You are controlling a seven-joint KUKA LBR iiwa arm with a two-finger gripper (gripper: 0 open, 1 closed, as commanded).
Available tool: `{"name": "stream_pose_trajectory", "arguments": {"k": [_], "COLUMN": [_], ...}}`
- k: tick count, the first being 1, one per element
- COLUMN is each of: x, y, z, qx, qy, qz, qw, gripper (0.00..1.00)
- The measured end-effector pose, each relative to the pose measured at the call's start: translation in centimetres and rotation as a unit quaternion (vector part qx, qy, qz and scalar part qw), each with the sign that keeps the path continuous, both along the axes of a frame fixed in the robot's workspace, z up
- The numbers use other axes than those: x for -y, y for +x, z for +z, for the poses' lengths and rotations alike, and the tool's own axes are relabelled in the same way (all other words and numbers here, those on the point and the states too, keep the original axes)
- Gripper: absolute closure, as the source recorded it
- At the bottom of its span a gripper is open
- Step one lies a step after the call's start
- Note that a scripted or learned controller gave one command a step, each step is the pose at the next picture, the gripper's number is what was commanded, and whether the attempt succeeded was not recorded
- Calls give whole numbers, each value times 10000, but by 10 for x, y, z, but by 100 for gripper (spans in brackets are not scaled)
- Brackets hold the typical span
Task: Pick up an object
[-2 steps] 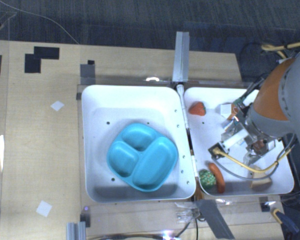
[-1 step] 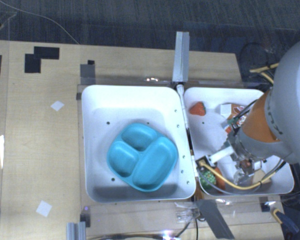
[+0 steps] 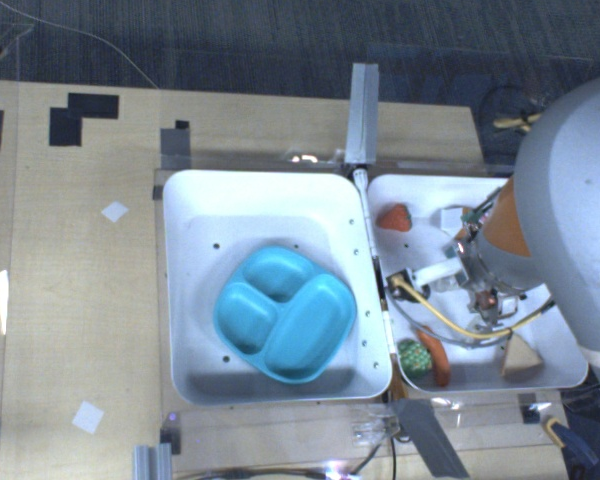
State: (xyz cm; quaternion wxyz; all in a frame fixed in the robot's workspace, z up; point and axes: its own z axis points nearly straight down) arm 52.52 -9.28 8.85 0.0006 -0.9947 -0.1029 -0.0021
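Note:
My gripper hangs over the middle of the right bin, under the grey arm with its orange band. Loose things lie around it. A red strawberry-like piece sits at the bin's far left. A green bumpy piece and an orange carrot-like piece lie side by side at the near left. A tan wedge rests at the near right, and a small white piece lies at the far middle. I see nothing clearly held at the gripper.
The left bin holds a blue divided plate. A yellow cable loops from the wrist across the right bin's floor. The arm's bulk covers the right bin's right side. A metal post stands behind the wall between the bins.

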Motion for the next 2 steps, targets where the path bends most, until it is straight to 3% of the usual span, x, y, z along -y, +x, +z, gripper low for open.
{"name": "stream_pose_trajectory", "arguments": {"k": [1, 2], "x": [2, 14], "y": [39, -17], "z": [0, 0], "qx": [13, 20], "qy": [-12, 1], "qz": [15, -7], "qw": [10000, 10000], "gripper": [0, 0]}}
